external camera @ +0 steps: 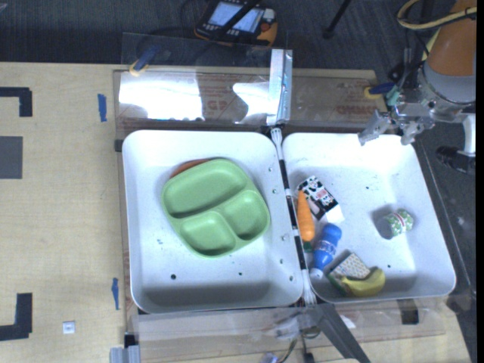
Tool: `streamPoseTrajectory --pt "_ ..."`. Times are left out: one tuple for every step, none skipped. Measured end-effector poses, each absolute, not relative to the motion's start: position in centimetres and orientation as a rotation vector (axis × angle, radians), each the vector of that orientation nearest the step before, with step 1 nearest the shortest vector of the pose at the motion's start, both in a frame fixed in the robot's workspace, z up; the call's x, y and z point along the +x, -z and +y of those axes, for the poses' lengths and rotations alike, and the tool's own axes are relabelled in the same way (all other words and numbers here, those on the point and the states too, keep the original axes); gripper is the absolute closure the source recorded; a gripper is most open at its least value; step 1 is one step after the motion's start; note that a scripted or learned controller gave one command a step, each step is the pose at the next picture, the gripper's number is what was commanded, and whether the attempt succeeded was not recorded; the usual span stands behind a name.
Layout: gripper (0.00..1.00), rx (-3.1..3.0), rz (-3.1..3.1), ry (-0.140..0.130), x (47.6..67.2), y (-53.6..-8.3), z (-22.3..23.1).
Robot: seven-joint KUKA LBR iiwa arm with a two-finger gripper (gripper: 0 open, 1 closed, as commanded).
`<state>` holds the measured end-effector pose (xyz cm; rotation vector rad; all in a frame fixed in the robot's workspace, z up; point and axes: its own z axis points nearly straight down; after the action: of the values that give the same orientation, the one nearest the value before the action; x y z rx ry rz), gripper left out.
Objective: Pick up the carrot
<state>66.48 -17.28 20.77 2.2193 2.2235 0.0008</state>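
The orange carrot (305, 216) lies lengthwise in the right bin (431, 203), close against its left wall. A black-and-white cow-patterned box (318, 196) touches its upper end and a blue bottle (326, 247) lies just below it. My gripper (391, 132) hangs over the bin's far right corner, well away from the carrot, up and to the right of it. Its fingers (370, 135) are spread open with nothing between them.
A yellow banana (364, 282) and a small tan packet (350, 265) sit at the right bin's front. A green-and-white ball (397, 221) rests near its right side. The left bin (144, 225) holds a green divided plate (215, 206).
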Motion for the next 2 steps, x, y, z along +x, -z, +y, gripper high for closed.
streamPoseTrajectory --pt "0.00 2.210 2.233 -0.001 66.7 -17.0 -12.8" --pt "0.00 2.169 2.269 -0.004 59.9 -8.6 -14.2"
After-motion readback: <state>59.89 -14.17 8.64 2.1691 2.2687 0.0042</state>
